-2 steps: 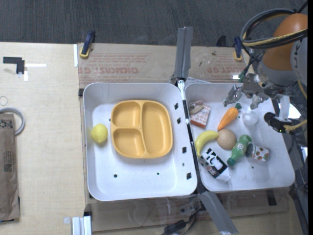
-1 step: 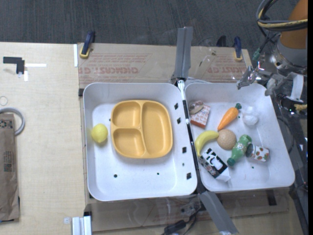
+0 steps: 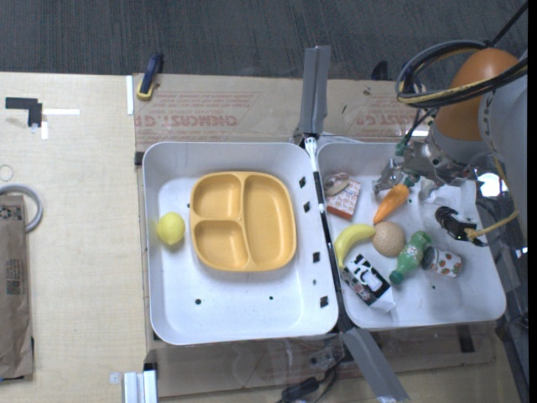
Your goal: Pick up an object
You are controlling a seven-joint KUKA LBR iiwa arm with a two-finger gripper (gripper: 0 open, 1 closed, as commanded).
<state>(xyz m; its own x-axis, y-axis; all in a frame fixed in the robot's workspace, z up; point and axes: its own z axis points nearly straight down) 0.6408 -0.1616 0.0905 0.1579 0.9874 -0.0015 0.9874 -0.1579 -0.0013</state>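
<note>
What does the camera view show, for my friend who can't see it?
A grey robot arm reaches from the right, its gripper low over a carrot in the right white bin, near a banana, a green bottle and other small things. The left bin holds a yellow divided plate and a lemon.

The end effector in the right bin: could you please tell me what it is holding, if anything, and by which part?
It cannot be told. The end effector sits right at the upper end of the carrot in the right bin, but the view does not show the carrot between its fingertips.
</note>
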